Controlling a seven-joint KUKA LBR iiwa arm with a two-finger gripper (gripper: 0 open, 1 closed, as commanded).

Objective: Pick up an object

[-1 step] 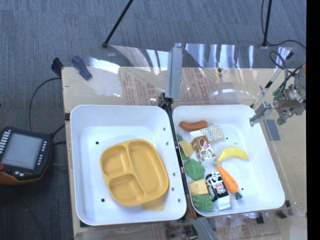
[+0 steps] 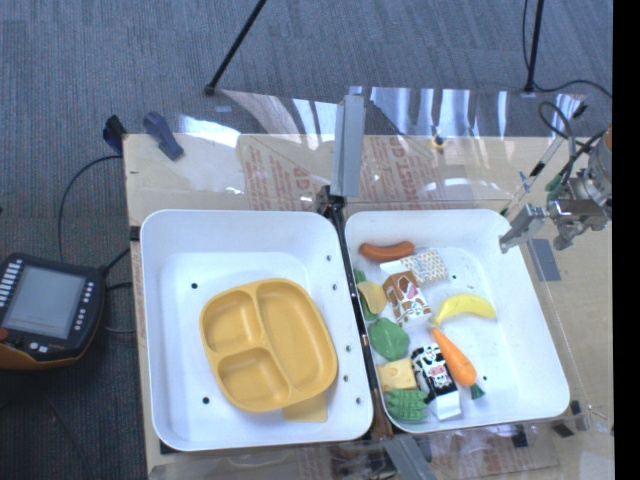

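Banana (image 2: 466,309) lies in the right bin (image 2: 535,363), clear of the other toys; it looks like light, stiff, smooth plastic, best pinched across its middle; the gripper (image 2: 560,211) hovers above the bin's far right corner, its opening impossible to judge.

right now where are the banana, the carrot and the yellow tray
banana (image 2: 466,309), camera view, middle of its curved body
carrot (image 2: 455,357), camera view, middle of the orange root
yellow tray (image 2: 268,343), camera view, the ridge where its three compartments meet
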